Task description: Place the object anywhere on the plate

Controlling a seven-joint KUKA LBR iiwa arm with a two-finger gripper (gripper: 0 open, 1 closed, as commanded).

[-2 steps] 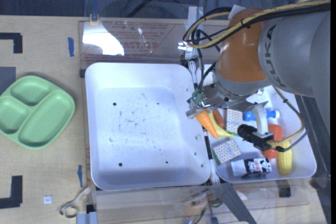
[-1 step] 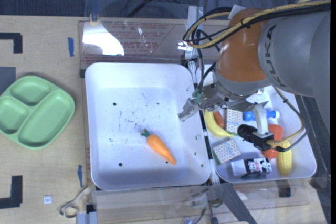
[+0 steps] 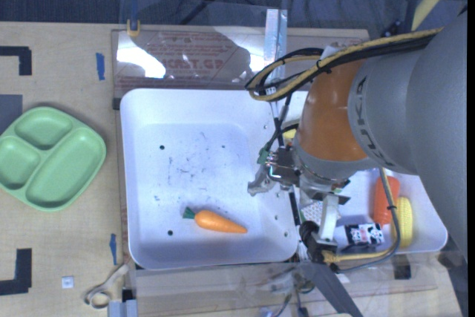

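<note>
My hand (image 3: 261, 176) hangs at the right-hand margin of the left bin (image 3: 148, 115), below the orange band (image 3: 330, 122) of my arm, which enters from the right and covers the boundary between the two bins. Whether the hand is spread or pressed together cannot be told, since my wrist hides most of it; nothing is seen pinched in it. Dark and yellow cables (image 3: 297, 70) loop over the arm above the hand.

The carrot (image 3: 217, 221), orange with a small green top pointing left, lies flat on the floor of the left bin near its front wall, to the lower left of my hand and apart from it.

The right bin (image 3: 434, 234) is largely covered by my arm; at its right side an orange item (image 3: 381, 203) and a yellow item (image 3: 405, 221) lie just beside each other, and a small black-and-white item (image 3: 365, 234) sits near the front.

The plate (image 3: 49, 157), pale green with three compartments, rests on the tabletop (image 3: 59, 70) well apart to the left of both bins.
</note>
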